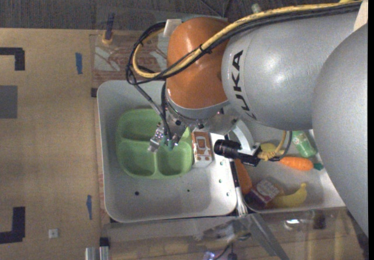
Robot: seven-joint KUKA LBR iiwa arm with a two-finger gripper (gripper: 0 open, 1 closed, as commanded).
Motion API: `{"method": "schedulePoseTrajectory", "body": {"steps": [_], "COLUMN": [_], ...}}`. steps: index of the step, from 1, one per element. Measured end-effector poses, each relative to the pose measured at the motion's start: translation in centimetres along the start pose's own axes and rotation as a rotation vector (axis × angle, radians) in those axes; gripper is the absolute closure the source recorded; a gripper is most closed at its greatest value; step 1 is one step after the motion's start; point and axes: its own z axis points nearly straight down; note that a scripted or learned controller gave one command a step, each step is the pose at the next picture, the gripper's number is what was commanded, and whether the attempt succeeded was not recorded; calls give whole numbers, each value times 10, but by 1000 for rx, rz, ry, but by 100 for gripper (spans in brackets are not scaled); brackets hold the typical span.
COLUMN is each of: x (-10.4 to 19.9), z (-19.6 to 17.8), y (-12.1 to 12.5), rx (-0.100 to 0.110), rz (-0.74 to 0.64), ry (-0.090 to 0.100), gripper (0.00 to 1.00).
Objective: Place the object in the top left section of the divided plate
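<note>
Fingers of the grey arm are hanging over the green divided plate, their tips sitting above the ridge where its sections meet. They are looking drawn close together, with a small greenish bit showing at the tips, but the view is too blurred for me to tell whether they are clenched on something or merely released over the plate, so I cannot tell their state. The plate is lying in the left white bin, toward that bin's upper half, and its large section on the far left is showing bare green. An orange-and-white box is standing just beside the plate's right edge, touching or nearly touching it. The orange band above the wrist is covering the upper rim of this bin.

In the right bin, a carrot, a banana, a green item and a dark red packet are lying close together. Both bins are resting on the table.
</note>
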Motion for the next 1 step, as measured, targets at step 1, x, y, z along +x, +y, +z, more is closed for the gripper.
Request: {"method": "schedulePoseTrajectory", "body": {"steps": [1], "x": [27], "z": [88], "y": [-44], "rx": [1], "rz": [312], "ry": [2], "gripper": [100]}}
